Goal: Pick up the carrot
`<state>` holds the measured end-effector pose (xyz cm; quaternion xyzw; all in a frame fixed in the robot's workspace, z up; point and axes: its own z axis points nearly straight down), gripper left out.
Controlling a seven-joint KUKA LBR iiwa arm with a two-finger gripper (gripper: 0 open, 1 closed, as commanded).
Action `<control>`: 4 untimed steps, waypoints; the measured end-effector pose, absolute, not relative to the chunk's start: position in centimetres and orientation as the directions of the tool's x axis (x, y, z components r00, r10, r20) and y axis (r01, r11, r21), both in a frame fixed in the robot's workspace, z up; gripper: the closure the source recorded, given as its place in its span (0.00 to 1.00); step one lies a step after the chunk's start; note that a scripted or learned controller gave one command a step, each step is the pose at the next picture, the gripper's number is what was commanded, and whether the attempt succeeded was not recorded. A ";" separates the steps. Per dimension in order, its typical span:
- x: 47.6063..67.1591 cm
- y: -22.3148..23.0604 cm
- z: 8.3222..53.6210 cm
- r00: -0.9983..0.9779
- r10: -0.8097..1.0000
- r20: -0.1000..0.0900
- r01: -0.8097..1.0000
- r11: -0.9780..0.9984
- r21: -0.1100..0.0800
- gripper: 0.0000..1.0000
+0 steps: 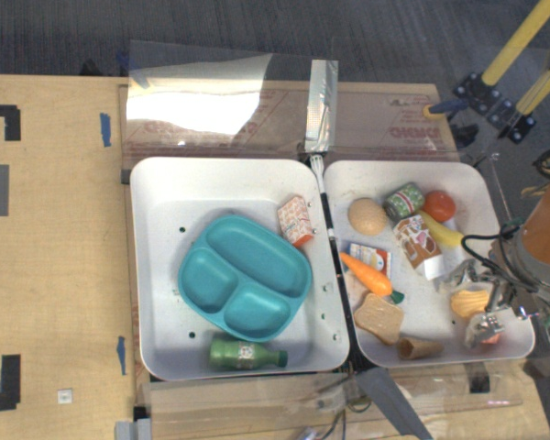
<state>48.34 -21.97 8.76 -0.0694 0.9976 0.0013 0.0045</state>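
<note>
The carrot (367, 276) is orange with a small green tip. It lies at a slant near the left wall of the right bin (509, 351), partly on a white and blue packet (374, 257). My gripper (487, 302) hangs low over that bin's right side, next to a yellow food piece (467, 302). It is well to the right of the carrot and apart from it. The arm's orange band (541, 236) shows at the right edge.
Around the carrot lie a tan egg-like item (368, 216), a bread slice (379, 319), a brown cone (420, 346), a small carton (417, 243), a green can (403, 200) and a tomato (439, 205). The left bin (156, 246) holds a teal divided plate (245, 275), a green bottle (246, 354) and a small carton (295, 220).
</note>
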 end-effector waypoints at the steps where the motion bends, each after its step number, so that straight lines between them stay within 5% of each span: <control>1: 63.8 -22.3 8.8 -0.996 -0.084 0.006 -0.084 0.996 0.003 0.00; 2: 61.1 -14.4 8.8 -0.992 -0.128 -0.009 -0.128 0.992 0.002 0.00; 3: 57.2 -19.2 8.8 -0.995 0.098 -0.007 0.098 0.995 -0.001 0.00; 4: 57.6 -19.2 10.2 -0.995 0.096 -0.018 0.096 0.995 -0.002 1.00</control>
